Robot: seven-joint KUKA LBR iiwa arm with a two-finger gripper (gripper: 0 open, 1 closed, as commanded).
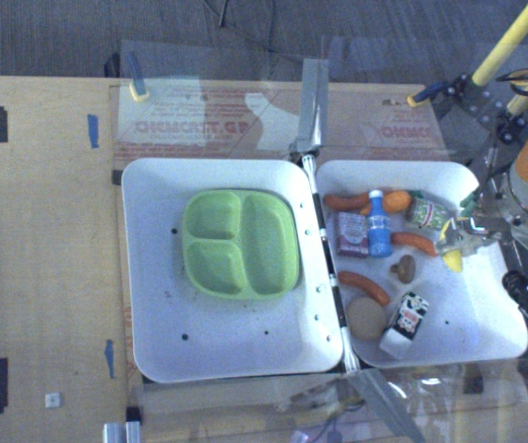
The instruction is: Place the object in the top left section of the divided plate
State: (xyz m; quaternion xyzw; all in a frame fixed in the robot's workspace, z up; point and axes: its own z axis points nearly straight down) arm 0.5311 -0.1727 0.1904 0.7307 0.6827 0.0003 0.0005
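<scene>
Camera view: gripper [455, 239] beside yellow piece [452, 262]

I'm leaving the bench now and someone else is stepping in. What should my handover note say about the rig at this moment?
Gripper: at the right bin's right side, low among the toy food, by a yellow piece; its grip can't be judged.
Green divided plate: in the left bin, nothing in any section.
Other items: blue bottle, sausages, cow-print carton, all in the right bin.
Done: nothing placed.
Left: pick an object, set it in the plate's top left section.
</scene>
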